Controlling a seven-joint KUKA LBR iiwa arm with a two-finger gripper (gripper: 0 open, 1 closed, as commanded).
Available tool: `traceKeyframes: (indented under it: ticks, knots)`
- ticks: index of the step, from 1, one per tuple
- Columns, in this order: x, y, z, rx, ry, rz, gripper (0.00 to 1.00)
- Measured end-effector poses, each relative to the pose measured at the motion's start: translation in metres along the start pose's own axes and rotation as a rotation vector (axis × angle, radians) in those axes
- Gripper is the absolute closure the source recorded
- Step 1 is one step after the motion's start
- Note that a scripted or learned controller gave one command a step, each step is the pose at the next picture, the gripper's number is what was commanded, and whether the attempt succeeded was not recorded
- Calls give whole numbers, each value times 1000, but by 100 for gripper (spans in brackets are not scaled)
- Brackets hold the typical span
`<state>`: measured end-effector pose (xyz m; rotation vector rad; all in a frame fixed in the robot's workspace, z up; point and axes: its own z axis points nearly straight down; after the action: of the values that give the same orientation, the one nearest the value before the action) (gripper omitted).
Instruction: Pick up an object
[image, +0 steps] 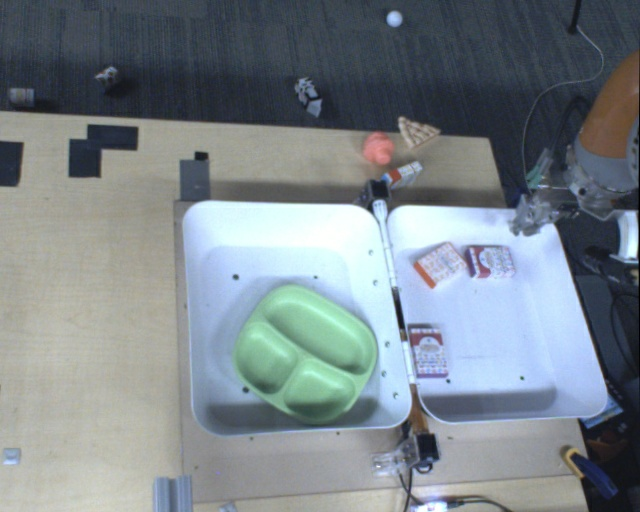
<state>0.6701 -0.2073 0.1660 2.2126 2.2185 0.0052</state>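
The right bin (540, 390) holds three small red-and-white cartons: one tilted (440, 265) near the back, one (491, 262) just right of it, and one (428, 351) by the left wall. A green divided plate (305, 350) lies in the left bin (215, 300). My gripper (527, 215) hangs over the right bin's back right corner, up and right of the cartons, with nothing seen in it.
On the bench behind the bins lie a pink ball (378, 148), a wedge-shaped toy (417, 131) and a small tube (403, 176). Cables run along the right side by the arm (610, 130). Small bits lie on the dark floor beyond.
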Motion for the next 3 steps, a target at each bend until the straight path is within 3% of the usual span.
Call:
traceKeyframes:
  ticks: [1, 2, 3]
  knots:
    - [2, 0, 1, 3, 2, -2, 0]
    - [38, -50, 80, 3, 3, -1, 0]
    - [38, -48, 68, -2, 2, -5, 100]
